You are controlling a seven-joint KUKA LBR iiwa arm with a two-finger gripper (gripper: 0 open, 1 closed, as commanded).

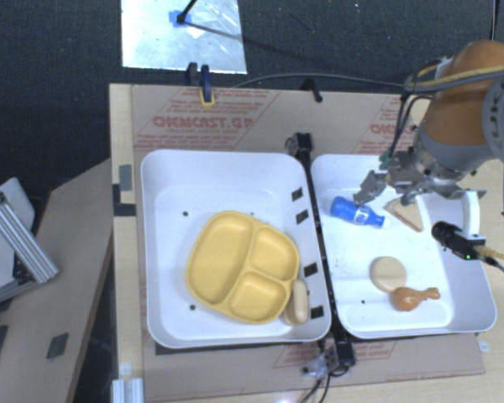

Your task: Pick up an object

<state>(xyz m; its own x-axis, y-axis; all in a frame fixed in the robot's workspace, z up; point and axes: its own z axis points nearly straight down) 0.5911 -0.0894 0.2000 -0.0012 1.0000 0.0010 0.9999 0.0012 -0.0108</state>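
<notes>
Grey arm [500,116] — orange band [475,78], black cables; metal-grey hand [391,187].

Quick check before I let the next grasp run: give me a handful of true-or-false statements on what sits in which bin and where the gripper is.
1. The yellow divided tray lies in the left bin. True.
2. The blue bottle lies in the left bin. False: it lies on its side in the right bin, near the divider.
3. The gripper is above the right bin, close to the blue bottle. True.
4. The drumstick-shaped toy rests on the yellow divided tray. False: it lies in the right bin, beside the round beige piece.
5. The tan wedge is in the right bin. True.
</notes>
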